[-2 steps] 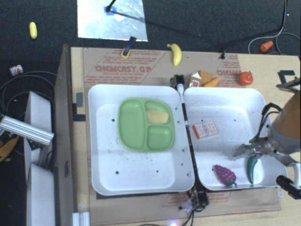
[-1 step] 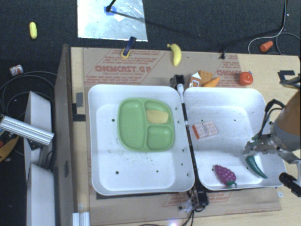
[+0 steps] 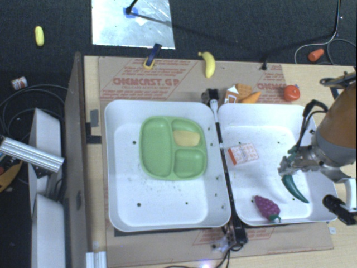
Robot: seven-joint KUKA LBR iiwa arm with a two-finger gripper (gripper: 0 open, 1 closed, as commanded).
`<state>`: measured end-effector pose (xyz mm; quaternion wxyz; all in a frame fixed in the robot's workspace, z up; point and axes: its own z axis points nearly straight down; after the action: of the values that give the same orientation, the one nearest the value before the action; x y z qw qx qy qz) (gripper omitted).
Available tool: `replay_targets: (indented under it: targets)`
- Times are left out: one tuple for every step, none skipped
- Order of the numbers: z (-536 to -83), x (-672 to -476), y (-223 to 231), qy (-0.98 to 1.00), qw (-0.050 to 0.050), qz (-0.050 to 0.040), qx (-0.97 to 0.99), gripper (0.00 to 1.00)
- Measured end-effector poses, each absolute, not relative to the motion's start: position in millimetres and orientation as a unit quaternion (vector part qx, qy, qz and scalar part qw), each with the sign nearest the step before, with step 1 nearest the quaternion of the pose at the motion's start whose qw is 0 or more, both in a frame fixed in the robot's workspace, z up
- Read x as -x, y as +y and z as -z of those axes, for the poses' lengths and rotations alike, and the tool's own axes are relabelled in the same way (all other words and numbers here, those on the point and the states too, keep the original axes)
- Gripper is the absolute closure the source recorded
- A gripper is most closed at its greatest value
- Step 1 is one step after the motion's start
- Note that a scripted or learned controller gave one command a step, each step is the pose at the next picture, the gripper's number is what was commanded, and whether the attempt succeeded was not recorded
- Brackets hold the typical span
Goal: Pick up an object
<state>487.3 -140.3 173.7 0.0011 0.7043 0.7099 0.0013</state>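
While the arm reaches in from the right of the camera view, its gripper [image 3: 291, 168] hangs low over the right bin [image 3: 262, 119], directly above a dark green pepper [image 3: 294, 187] lying on the bin floor. Whether the jaws are spread or closed cannot be told here, nor whether they touch the pepper. It looks like a light, hollow plastic toy, smooth, curved and tapering to a point, so it may slip or roll; the thicker upper end, taken across its width, seems the safest hold. Nearby lie a purple grape bunch [image 3: 267, 207] and a small printed packet [image 3: 242, 153]. A green divided plate [image 3: 173, 148] sits in the left bin [image 3: 125, 166].
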Motion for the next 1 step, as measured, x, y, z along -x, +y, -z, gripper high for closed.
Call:
replay_targets:
  targets:
    - [-200.8, -487.8, -76.3, 0.711, 0.001, -0.0019, -0.703, 1.00]
